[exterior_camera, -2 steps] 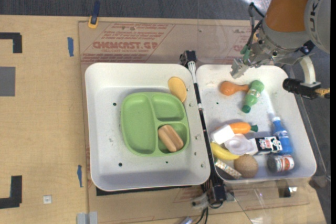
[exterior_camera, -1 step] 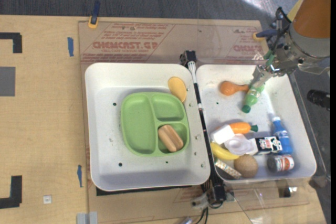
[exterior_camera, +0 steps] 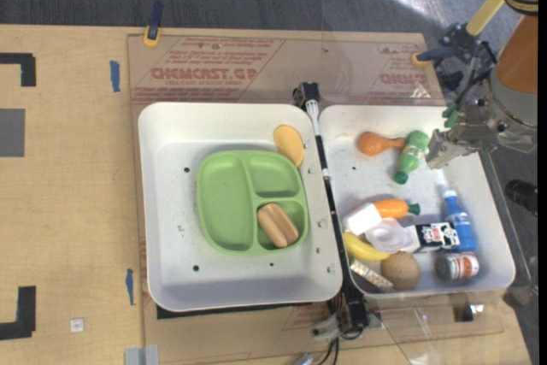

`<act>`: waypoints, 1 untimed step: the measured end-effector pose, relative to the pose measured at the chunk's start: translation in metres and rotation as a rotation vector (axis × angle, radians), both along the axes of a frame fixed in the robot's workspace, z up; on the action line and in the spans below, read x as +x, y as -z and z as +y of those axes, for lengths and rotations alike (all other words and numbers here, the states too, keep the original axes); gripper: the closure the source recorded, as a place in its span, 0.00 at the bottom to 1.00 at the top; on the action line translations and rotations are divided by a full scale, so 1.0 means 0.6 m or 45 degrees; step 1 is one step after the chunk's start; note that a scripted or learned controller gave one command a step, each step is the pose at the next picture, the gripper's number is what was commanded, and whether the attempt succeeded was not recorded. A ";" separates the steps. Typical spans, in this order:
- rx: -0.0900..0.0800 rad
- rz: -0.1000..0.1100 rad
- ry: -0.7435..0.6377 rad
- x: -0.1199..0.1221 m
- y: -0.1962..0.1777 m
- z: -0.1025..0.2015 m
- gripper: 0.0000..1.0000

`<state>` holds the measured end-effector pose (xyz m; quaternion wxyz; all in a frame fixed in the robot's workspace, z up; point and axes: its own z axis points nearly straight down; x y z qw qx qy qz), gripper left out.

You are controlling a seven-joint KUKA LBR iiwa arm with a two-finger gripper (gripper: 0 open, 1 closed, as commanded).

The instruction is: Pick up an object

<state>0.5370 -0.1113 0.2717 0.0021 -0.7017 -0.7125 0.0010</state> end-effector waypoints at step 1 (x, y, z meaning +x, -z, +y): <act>-0.003 -0.008 0.444 -0.043 0.285 0.003 1.00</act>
